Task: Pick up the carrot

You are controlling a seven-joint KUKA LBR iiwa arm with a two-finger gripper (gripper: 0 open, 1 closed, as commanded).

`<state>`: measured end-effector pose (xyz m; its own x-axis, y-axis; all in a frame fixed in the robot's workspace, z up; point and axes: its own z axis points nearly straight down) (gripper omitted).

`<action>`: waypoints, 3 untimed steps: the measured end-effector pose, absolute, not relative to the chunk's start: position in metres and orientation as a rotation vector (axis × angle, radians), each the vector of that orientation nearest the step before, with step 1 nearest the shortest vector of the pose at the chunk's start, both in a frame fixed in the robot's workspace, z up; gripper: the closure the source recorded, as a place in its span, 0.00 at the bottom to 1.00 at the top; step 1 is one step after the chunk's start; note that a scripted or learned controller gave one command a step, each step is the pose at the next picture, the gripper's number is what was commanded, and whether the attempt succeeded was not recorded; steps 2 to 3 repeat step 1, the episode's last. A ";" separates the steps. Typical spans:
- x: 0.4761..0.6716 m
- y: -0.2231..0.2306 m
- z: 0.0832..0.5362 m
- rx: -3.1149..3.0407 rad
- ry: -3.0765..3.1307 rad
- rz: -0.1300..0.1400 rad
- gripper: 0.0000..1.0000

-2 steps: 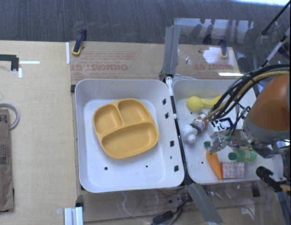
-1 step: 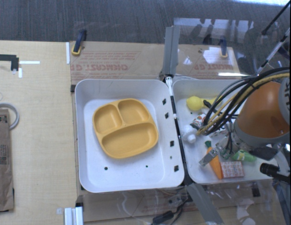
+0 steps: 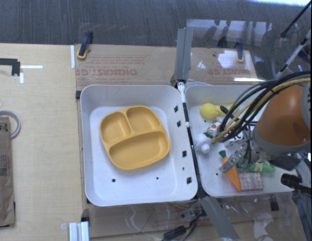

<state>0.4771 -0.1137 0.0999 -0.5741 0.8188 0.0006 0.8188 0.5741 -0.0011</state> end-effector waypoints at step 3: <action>0.541 -0.083 0.235 -1.562 -2.726 0.002 1.00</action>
